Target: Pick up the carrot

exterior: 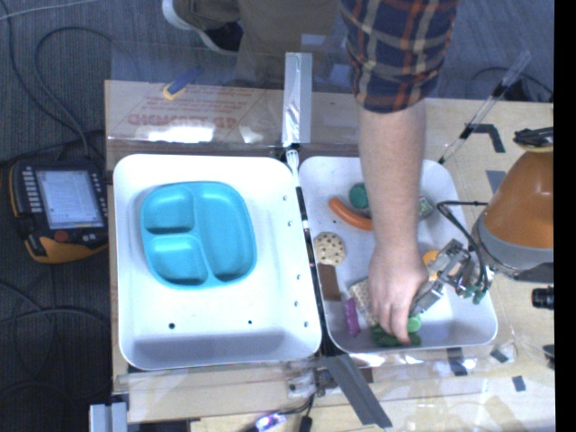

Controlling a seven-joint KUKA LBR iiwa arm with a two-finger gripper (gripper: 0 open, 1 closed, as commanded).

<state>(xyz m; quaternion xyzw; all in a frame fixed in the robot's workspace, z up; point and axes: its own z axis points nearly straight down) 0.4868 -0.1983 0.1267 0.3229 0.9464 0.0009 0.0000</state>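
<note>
The robot arm [526, 210] is reaching in from the right over the far right edge of the right bin [310, 196]. Its hand [447, 273] is hanging above the bin's right side, just beside a person's forearm [394, 178]. The hand is partly crowded by that forearm and by its own cables, so I cannot tell whether it is apart or together, and nothing is showing clamped in it.

The carrot [349, 214] is lying on the floor of the right bin, in its upper left part. It is slanting, with a teal-green item [360, 194] touching its upper end. It is sitting well apart from the hand, with the person's forearm crossing between them.

The person is reaching down from the top edge into the same bin, and their fingers are pressing on a green item [391, 336] near the bin's front wall. A purple item [351, 316] and a brown bar [331, 284] are lying just left of that, and a speckled cookie [329, 247] is resting near the bin's left wall, below the carrot.

In the left bin [130, 268], a blue compartment plate [196, 232] is sitting flat. Both bins are resting side by side on the counter [198, 106].
</note>
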